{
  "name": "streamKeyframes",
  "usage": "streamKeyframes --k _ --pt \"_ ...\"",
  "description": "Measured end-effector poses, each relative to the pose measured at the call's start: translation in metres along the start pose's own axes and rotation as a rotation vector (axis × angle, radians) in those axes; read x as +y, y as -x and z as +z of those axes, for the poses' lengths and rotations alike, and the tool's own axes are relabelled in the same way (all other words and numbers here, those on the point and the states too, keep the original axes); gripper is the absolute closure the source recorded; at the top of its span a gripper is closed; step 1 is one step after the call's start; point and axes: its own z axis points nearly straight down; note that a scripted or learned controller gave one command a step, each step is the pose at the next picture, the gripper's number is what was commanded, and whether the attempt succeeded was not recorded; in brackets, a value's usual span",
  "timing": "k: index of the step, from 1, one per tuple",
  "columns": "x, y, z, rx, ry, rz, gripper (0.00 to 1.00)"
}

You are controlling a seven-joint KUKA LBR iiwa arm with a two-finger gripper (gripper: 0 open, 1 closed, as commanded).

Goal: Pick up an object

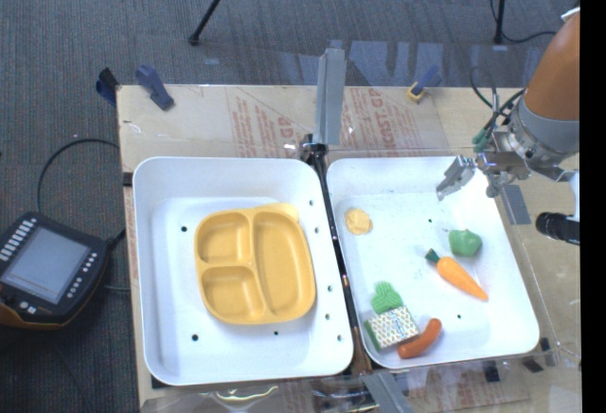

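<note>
While over right bin (530, 326) (tilted): pincer (471, 177)

Two white bins side by side on a bench. Left bin (161, 212) holds a yellow three-compartment tray (256, 264), roughly centered. Right bin (511, 307) holds a small round tan piece (358, 222) near its upper left, a green toy (465, 242) and a toy carrot (459, 276) at right of center, apart from each other, and a green block (385, 296), patterned block (392, 327) and toy sausage (421, 338) clustered at the bottom edge. Gripper (476, 176) hovers over the bin's upper right, fingers spread, nothing between them. Orange-banded arm (554, 80) enters at right. Handheld controller (43, 269) on the floor, lower left of the frame.
</note>
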Motion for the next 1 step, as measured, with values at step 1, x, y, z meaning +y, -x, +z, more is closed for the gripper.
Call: streamKeyframes --k 1 --pt "-0.0647 0.0224 0.1421 0.001 -0.002 0.198 0.0"
